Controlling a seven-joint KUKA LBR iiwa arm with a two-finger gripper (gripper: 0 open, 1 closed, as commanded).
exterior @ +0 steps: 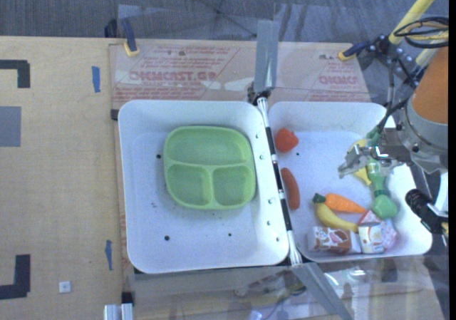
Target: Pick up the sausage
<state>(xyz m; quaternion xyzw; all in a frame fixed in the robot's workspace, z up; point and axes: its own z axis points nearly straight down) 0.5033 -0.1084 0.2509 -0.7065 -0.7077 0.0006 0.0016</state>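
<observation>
Metal pincer point(360, 157) well apart from sausage point(290, 188), fingers indistinct

We see a green plate point(209, 167) in the left bin point(142, 240) | right bin point(320, 122): tomato point(286, 140) at its left wall, carrot point(343, 203) above banana point(334, 218), two cartons point(354, 239) at the front, green bottle point(382, 199) near the right rim

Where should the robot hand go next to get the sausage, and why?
Probably slide toward the camera view's left and a bit lower. The gripper hovers in the right bin, near its right side, while the sausage lies against that bin's left wall, untouched. The carrot and banana lie lower between them, so it should likely stay high while crossing.
</observation>
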